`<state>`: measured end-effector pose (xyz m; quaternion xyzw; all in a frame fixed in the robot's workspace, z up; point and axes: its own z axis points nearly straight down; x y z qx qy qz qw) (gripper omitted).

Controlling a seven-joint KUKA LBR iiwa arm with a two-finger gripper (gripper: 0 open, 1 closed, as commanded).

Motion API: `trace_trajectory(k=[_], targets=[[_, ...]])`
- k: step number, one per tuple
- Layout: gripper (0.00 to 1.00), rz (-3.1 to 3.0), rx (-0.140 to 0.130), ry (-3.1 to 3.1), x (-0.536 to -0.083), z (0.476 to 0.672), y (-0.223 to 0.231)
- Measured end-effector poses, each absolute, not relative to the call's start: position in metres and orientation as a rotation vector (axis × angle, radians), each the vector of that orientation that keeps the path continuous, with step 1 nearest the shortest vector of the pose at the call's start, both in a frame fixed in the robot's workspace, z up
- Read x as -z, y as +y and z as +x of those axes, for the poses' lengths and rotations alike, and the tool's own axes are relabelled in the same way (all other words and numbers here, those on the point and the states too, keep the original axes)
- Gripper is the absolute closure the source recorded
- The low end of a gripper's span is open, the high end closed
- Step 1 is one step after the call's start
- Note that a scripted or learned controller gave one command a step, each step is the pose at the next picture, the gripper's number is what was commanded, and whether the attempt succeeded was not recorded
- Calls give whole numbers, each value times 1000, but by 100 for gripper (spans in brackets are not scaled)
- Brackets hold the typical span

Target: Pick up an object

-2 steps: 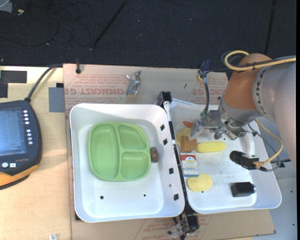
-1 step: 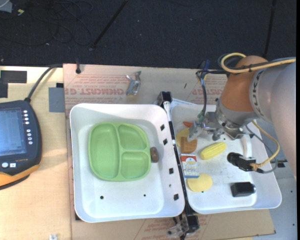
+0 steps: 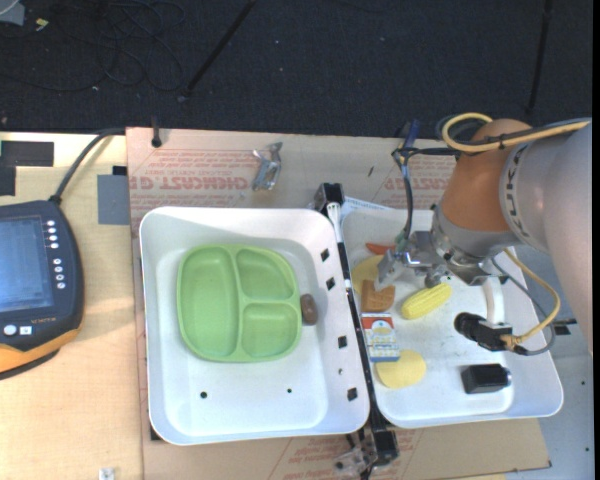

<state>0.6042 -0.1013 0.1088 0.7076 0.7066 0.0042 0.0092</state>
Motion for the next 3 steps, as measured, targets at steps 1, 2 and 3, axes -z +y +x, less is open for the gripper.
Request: trace_trajectory(k=[1, 2, 3], targets=[[0, 2212, -14, 2216, -104, 578, -92], [0, 2204, -48, 2206, -102, 555, -128], [0, 2210, -32, 2210, -102, 553, -123]])
